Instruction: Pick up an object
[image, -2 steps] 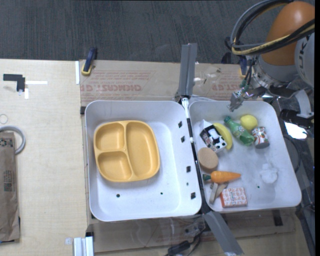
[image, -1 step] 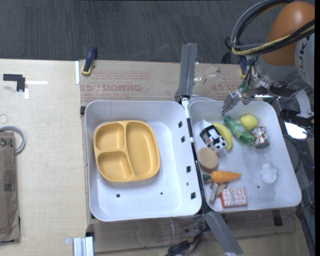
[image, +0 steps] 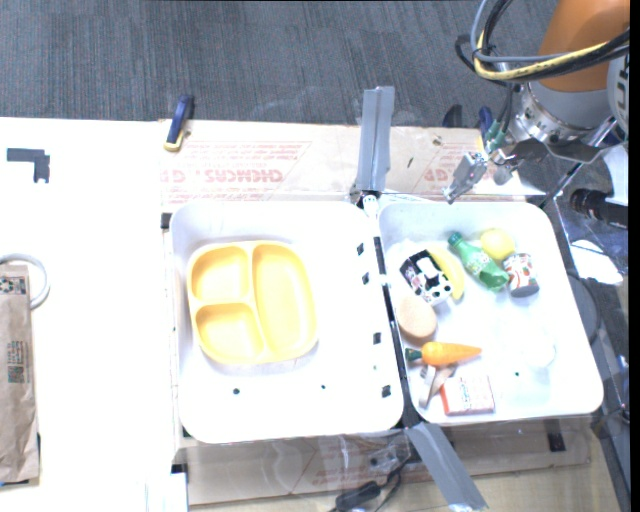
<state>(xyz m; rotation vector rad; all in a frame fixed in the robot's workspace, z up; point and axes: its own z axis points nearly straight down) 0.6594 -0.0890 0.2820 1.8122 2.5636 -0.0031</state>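
Above, gripper (image: 468, 180); below, green bottle (image: 478, 261), lemon (image: 497, 243), carrot (image: 450, 352)

The floor (image: 250, 50) at the top is dark grey carpet with a fine ribbed pattern. Below it stands the bench (image: 80, 300), and its left part is a plain white surface under bright, even light. Brown cardboard (image: 270, 165) with red printed letters lies on the bench, under the bins. A grey strip (image: 377, 135) stands upright at the far edge of the cardboard, and a similar grey strip (image: 445, 465) lies at the near edge. A blue clamp (image: 180, 122) sits at the far left corner of the cardboard. A brown paper bag (image: 17, 370) lies at the left edge.
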